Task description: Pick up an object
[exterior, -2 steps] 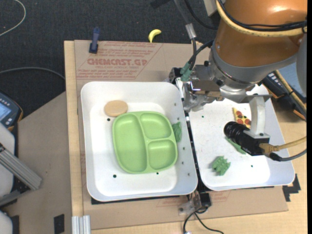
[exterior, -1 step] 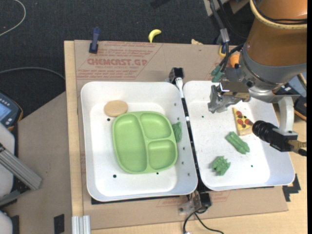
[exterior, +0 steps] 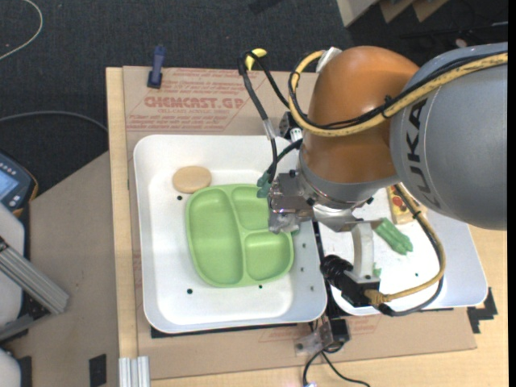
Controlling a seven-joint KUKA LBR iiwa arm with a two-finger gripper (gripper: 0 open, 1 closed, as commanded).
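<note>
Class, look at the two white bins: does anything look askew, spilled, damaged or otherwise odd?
Nothing is spilled or broken. The green divided tray lies at a slant in the left bin, not square with its walls. A tan round disc lies beside the tray's upper corner. The gripper is at the tray's right edge.

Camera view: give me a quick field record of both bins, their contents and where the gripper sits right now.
left bin: holds a green divided tray and a round tan disc
disc vs tray: disc lies just beyond the tray's far-left corner
right bin: holds a small green object, largely hidden by the arm
gripper: over the tray's right edge, near the wall between the bins
fingers: cannot tell
</note>
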